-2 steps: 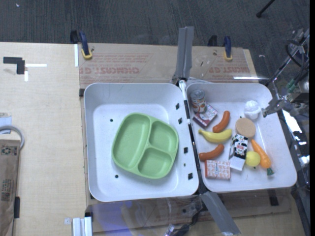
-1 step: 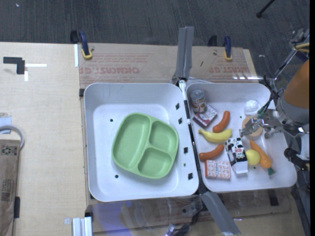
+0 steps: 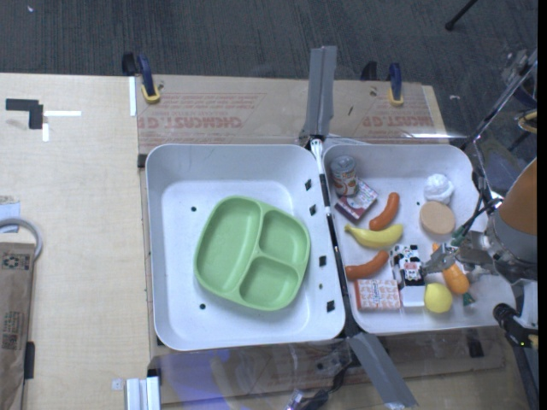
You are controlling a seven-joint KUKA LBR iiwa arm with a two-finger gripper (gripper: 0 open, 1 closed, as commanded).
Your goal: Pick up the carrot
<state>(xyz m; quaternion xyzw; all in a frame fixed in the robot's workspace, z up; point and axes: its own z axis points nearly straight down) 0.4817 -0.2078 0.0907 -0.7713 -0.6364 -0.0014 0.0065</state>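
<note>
The carrot (image 3: pixel 456 279) is a short orange piece lying at the right side of the right bin (image 3: pixel 402 154), between a round tan disc (image 3: pixel 438 219) and a yellow lemon (image 3: pixel 438 298). My gripper (image 3: pixel 454 261) reaches in from the right and sits low, directly over the carrot's upper part, hiding some of it. A bit of orange shows on the gripper's far side, and the carrot's lower end sticks out toward the bin's front wall.
The right bin also holds a banana (image 3: pixel 373 235), two orange-red sausages (image 3: pixel 385 210) (image 3: pixel 366 267), a can (image 3: pixel 344 176), a white ball (image 3: pixel 438 184) and small boxes (image 3: pixel 377 294). A green divided plate (image 3: pixel 253 253) lies in the left bin (image 3: pixel 171 229).
</note>
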